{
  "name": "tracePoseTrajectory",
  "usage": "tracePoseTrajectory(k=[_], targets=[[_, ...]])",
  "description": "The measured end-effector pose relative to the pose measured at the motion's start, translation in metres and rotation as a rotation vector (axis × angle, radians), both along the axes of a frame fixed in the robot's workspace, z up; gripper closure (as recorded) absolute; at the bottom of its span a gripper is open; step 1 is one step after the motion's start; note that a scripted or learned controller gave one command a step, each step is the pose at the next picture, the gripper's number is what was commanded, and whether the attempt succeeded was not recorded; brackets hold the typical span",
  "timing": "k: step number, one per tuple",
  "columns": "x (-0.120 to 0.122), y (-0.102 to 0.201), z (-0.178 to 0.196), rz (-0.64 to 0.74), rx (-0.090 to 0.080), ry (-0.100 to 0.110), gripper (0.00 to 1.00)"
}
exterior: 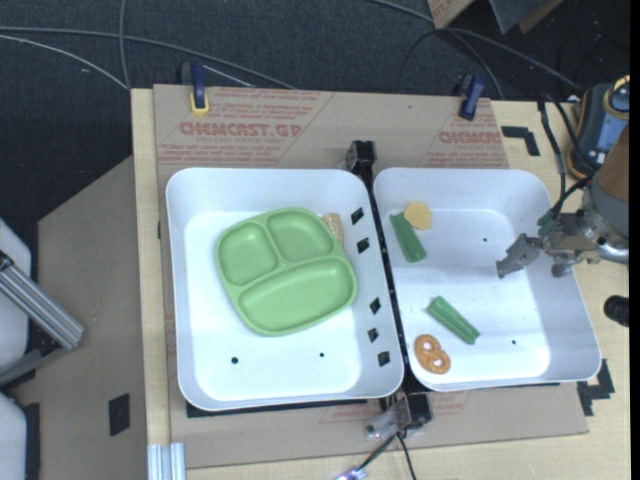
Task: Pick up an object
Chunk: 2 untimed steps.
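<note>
Camera view, taken from above the bench. You have two white bins side by side: the left bin (190,268) and the right bin (570,338), their inner walls touching along the middle.

Left bin: a green divided plate (288,270) lies flat, slightly turned, filling most of the floor. A small tan item (333,228) sits at the plate's upper right edge, touching or just beside it; its kind cannot be told.

Right bin: four candidate objects. A green stick (407,237) lies near the upper left corner, with a yellow round piece (418,216) touching its upper end. A second green stick (453,320) lies tilted toward the lower middle. An orange pretzel-shaped piece (432,354) rests just below and left of it, near the bin's front wall.

Your gripper (521,257) stands over the right part of the right bin, well apart from all four objects. Nothing is seen between its fingers; whether they are spread or pressed together cannot be told from this angle.
</note>
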<state>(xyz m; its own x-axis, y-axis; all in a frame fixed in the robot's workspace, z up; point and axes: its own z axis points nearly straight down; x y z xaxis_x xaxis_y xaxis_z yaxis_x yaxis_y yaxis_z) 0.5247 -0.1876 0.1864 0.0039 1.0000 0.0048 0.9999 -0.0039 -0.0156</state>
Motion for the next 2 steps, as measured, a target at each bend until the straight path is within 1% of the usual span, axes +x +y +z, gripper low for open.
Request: tracePoseTrajectory(k=[1,2], targets=[[0.003,0.001,0.008,0.004,-0.004,-0.015,0.00],[0.002,0.000,-0.055,0.004,-0.002,-0.011,0.00]])
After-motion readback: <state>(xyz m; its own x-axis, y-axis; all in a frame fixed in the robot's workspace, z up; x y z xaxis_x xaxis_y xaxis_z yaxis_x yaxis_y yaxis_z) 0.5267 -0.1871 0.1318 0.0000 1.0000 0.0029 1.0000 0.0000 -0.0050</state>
